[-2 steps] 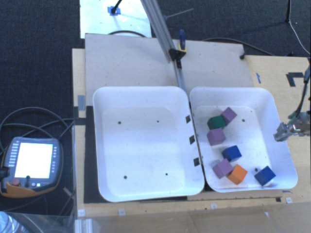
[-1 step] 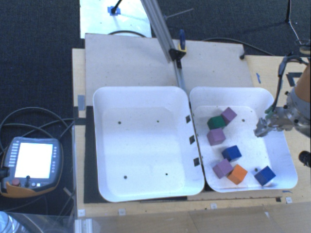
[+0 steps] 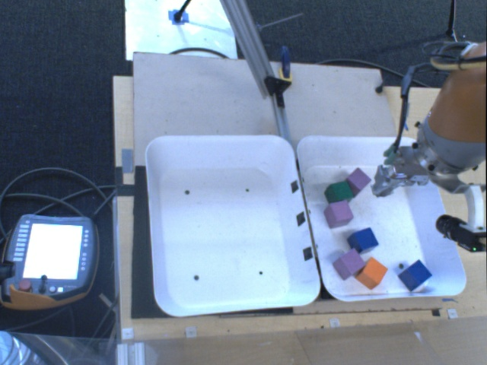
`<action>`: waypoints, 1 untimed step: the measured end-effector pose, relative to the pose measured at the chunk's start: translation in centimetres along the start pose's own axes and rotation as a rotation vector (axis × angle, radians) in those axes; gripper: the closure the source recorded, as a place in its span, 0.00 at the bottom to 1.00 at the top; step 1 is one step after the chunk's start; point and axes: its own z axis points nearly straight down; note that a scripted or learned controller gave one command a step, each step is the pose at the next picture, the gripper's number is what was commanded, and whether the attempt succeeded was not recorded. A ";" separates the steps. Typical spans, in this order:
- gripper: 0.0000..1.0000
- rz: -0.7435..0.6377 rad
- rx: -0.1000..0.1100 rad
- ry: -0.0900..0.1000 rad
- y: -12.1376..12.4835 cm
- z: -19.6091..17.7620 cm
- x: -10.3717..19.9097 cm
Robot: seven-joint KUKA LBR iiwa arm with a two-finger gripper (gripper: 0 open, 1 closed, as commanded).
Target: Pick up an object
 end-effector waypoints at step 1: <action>1.00 0.001 0.002 0.000 1.9 1.1 4.4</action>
